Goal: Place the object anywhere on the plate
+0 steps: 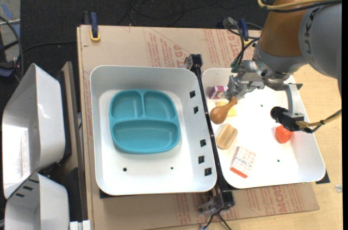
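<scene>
Pear-shaped brown object (pixel 220 111) sits just below the jaws (pixel 235 94), whose opening I cannot tell.

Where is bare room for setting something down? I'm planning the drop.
The blue plate has bare compartments, and white floor of the left bin rings it. The right bin is crowded at its left, near the gripper; its far right corner is bare.

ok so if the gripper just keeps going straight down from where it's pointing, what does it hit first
Probably the brown pear-shaped object, which lies just below the gripper in the right bin. Height is hard to judge from this view.
</scene>
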Controlling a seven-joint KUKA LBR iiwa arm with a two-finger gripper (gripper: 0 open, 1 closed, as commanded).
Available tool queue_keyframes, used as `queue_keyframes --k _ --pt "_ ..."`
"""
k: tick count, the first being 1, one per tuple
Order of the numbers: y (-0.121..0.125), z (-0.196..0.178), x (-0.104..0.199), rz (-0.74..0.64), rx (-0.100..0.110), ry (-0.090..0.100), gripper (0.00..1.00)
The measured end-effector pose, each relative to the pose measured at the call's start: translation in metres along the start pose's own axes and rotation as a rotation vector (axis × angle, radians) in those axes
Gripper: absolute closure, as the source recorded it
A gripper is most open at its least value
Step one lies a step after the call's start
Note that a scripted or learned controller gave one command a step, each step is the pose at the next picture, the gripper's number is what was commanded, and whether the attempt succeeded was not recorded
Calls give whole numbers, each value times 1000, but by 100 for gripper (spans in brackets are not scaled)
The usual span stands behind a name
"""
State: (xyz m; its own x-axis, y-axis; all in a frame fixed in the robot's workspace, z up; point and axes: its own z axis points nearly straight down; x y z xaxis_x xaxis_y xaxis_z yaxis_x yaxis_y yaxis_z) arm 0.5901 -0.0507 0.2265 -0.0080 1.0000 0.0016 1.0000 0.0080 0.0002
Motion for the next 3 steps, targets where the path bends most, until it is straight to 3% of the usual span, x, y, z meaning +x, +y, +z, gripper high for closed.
queue_keyframes --k 3 --pt "-19 -11 156 -1 0 0 100"
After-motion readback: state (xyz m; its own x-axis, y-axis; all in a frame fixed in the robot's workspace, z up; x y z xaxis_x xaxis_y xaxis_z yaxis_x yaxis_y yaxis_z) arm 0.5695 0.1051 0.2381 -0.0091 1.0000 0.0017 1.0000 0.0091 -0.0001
